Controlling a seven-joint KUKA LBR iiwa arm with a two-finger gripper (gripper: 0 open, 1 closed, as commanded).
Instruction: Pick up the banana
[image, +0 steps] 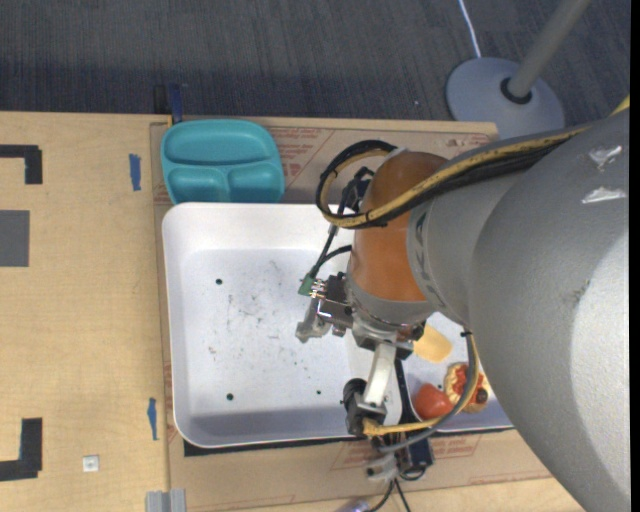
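The grey arm with its orange band reaches in from the right and covers most of the right bin. My gripper (320, 318) hangs low over the divide between the two bins, at the right side of the left bin (200, 300). A pale yellow rounded piece (434, 346), possibly the banana, peeks out from under the wrist in the right bin, to the right of the gripper. The rest of it is hidden by the arm.
A red round fruit (431, 401) and an orange-yellow item (463, 384) lie near the front of the right bin. A teal divided tray (222, 160) sits behind the left bin. A grey stand base (500, 92) is on the floor beyond.
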